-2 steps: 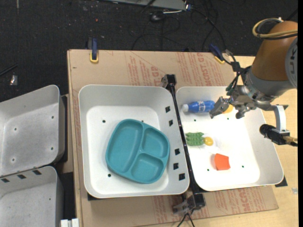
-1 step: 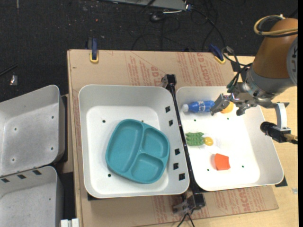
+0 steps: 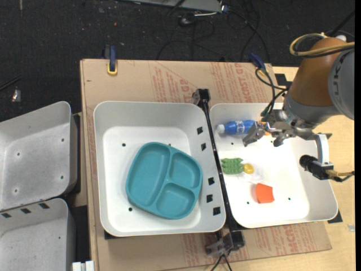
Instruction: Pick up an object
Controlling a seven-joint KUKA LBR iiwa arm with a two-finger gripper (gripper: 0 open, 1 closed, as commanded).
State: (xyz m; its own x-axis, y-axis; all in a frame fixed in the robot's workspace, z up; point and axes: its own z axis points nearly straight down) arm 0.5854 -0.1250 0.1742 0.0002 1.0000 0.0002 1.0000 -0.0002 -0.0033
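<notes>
In the right bin (image 3: 321, 208) a blue bottle (image 3: 237, 127) with a white end lies at the far left, near the divider. A green item (image 3: 230, 165) and a small yellow piece (image 3: 247, 168) lie together mid-left. An orange block (image 3: 264, 193) rests nearer the front. My gripper (image 3: 264, 139) hovers over the far part of this bin, just right of the bottle, open with nothing between its fingers (image 3: 250, 139). The arm's orange band (image 3: 316, 83) rises behind it to the right.
The left bin (image 3: 113, 129) holds a teal divided plate (image 3: 163, 179). A black divider strip (image 3: 211, 151) runs between the bins. White bin lids (image 3: 34, 151) lie off the bench to the left. Blue clamps (image 3: 112, 60) sit at the far edge.
</notes>
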